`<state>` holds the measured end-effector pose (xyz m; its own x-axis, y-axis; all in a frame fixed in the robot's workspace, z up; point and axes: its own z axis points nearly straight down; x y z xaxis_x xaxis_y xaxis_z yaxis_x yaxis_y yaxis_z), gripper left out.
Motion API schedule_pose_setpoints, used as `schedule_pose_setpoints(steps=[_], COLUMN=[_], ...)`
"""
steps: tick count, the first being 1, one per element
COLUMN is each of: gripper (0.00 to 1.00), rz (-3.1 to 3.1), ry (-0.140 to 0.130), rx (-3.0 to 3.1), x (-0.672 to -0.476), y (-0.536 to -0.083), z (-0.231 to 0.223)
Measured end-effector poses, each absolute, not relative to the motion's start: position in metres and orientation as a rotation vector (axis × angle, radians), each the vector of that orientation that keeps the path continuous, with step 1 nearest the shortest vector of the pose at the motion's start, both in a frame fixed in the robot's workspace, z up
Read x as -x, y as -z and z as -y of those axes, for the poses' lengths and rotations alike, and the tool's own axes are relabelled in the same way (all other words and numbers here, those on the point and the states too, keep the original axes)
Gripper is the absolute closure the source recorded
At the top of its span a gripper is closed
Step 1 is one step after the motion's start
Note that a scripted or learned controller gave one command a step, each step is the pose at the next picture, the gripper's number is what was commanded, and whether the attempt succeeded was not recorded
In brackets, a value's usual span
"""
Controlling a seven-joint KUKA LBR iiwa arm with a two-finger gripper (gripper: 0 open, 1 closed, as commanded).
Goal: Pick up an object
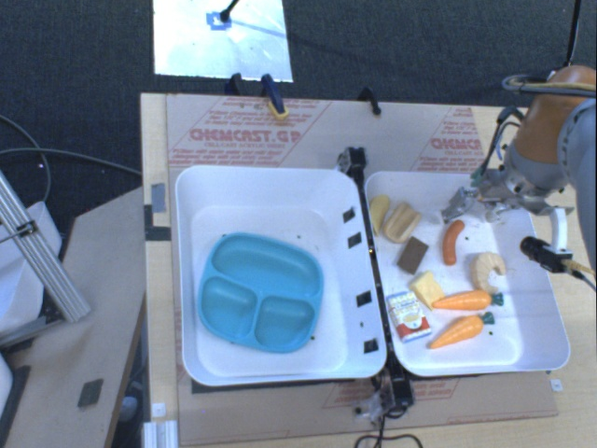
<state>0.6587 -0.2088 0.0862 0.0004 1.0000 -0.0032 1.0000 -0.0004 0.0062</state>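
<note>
I see the bench (233, 124) first, carrying two white bins side by side: the left bin (270, 189) holds a blue divided plate (259, 291), and the right bin (532, 339) holds all the small food pieces. My arm (550, 129) comes in from the right and hangs over the far right corner of that right bin, with the gripper (469, 203) reaching toward the bin's middle. From this angle I cannot tell how the tool is set or whether it has hold of anything; nothing is plainly in it. Any piece would do for the pick, but the sausage (451, 242) is my likely target: it lies just below and a little left of the gripper tip, nearer the camera, with its long axis running roughly near-to-far in the bin. So I judge the coming move is a short drop toward the near side, with the grasp set across that axis. Beyond it sit a bread piece (402, 222) and a brown block (412, 254) to the left, a pale roll (487, 271) to the right, then a cheese wedge (428, 288), two carrots (462, 315) and a small carton (408, 315) near the front wall.
</note>
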Motion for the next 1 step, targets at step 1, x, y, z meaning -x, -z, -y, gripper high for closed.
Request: schedule_pose_setpoints(steps=[1], gripper=[0.00], rz=[-2.233], ry=[-0.006], rx=[-2.208], x=[-0.6704], y=[-0.0849], z=[0.1323])
